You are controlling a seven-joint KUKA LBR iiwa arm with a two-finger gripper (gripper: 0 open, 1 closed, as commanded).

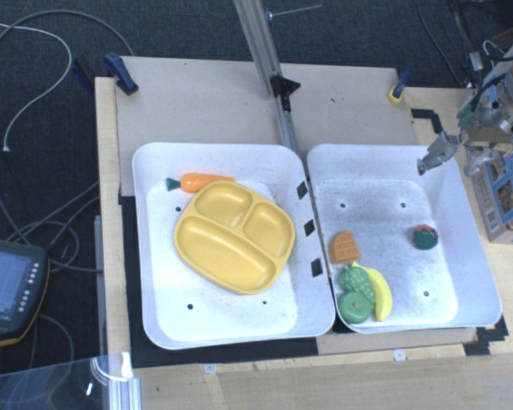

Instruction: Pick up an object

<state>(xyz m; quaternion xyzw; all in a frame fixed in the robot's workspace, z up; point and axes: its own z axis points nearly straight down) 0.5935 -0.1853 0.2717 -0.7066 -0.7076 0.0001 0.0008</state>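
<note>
The right bin (pixel 462 254) holds several toy foods. A small green and red piece (pixel 425 237) lies alone in its middle right. An orange waffle piece (pixel 344 248), a green bunch (pixel 356 278), a yellow banana (pixel 380 293) and a green round fruit (pixel 353 307) cluster at its near left corner. My gripper (pixel 454 161) hangs over the bin's far right corner, above and apart from every toy. It is open with nothing between its fingers.
The left bin (pixel 154 314) holds a yellow divided plate (pixel 235 236), and an orange carrot (pixel 201 180) lies at the plate's far edge. A metal pole (pixel 265 49) rises behind the bins. Blue clamps (pixel 120 73) grip the bench's far edge.
</note>
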